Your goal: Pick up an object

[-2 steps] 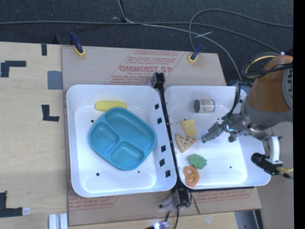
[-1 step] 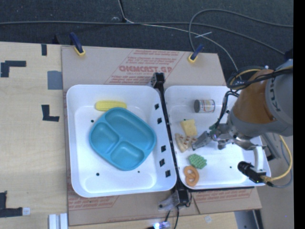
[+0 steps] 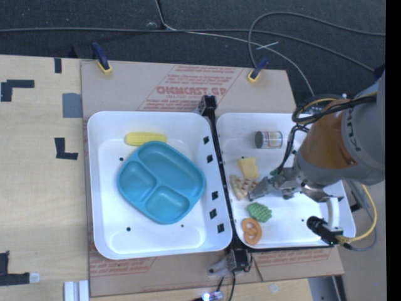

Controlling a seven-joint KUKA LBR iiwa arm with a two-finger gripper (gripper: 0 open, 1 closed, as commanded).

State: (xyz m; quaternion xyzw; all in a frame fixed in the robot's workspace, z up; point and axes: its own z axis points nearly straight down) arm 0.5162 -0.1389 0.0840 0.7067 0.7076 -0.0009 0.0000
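White plastic bins sit side by side on the table [image 3: 37, 168], and the claw [image 3: 260, 191] hangs low inside the right bin [image 3: 288, 231], reaching in from the right on the grey arm [image 3: 351, 143] with its orange band. Whether the claw is spread or pressed together cannot be told from this slant; its dark tip is just a small shape over the bin floor.

Just below the claw lies a green leafy piece [image 3: 260, 212], very near but apart from it. Further below that rests an orange pretzel-shaped ring [image 3: 252, 230]. Just to the claw's left is a tan, ridged piece [image 3: 240, 186], and above that, up and left of the claw, a pale yellow wedge [image 3: 249, 167]. Well above the claw, a small can [image 3: 269, 139] lies on its side.

Far to the claw's left, across the black divider [image 3: 216, 180], the left bin [image 3: 100, 231] holds a blue sectioned plate [image 3: 161, 182] with a yellow corn cob [image 3: 145, 139] just beyond its upper edge. No object is visibly between the claw's tips.
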